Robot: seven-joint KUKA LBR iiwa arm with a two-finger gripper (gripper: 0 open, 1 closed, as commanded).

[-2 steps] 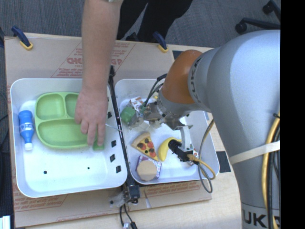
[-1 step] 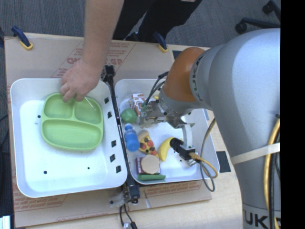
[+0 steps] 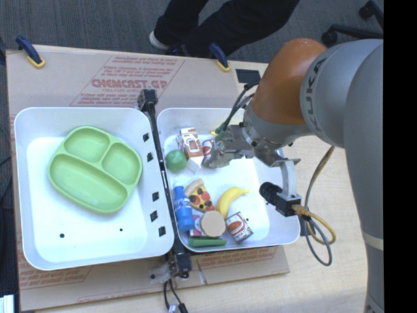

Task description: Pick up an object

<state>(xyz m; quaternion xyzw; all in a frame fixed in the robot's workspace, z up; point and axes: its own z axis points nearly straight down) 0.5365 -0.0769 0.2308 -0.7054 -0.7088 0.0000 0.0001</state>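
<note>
Left bin (image 3: 26, 175): I see a green divided plate (image 3: 96, 168). Right bin (image 3: 273, 237): green ball (image 3: 175, 160), carton (image 3: 190, 142), blue bottle (image 3: 182, 208), pizza slice (image 3: 199, 195), banana (image 3: 230, 199), can (image 3: 239, 227). My hand (image 3: 216, 154) hovers right of the carton; whether it is clenched I cannot tell.

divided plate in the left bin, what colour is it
Light green; the divided plate shows clearly in the camera view, lying in the left bin.
</note>
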